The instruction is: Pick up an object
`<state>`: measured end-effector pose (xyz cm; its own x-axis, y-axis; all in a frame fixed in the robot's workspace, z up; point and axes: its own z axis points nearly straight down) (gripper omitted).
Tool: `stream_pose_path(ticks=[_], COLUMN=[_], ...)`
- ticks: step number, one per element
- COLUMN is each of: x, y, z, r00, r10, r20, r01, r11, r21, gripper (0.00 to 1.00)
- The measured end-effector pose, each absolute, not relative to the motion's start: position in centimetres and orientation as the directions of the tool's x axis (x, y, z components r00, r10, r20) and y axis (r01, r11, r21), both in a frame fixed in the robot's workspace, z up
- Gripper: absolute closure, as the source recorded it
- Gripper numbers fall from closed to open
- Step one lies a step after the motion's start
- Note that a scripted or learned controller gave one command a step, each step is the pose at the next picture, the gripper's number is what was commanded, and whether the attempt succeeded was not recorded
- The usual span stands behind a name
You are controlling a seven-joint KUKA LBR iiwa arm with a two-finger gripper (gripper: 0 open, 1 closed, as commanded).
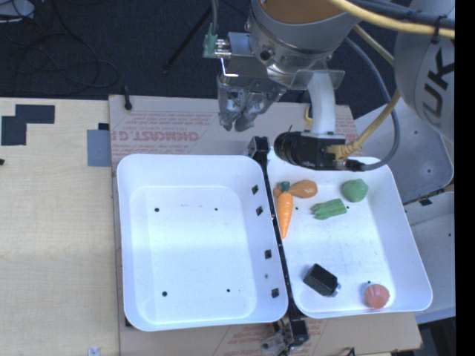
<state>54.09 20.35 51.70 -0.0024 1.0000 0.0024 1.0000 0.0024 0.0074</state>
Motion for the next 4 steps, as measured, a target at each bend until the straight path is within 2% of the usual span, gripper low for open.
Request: stream_pose_path(ticks=[1,3,4], x=[47.2,47.5,52.4], y=[23.9,24.0,24.3], z=[46.2,48.2,36.4], r00=[-0.006,-0.011,0.002], r10=[1.000,1.000,1.000], r20=[-0.003,-0.005,-0.006], r01=[1.000,1.000,1.000], r11=[0.006,0.011,-0.002], r21=[-0.011,-0.013,-0.010], gripper=[1.00,1.00,1.00])
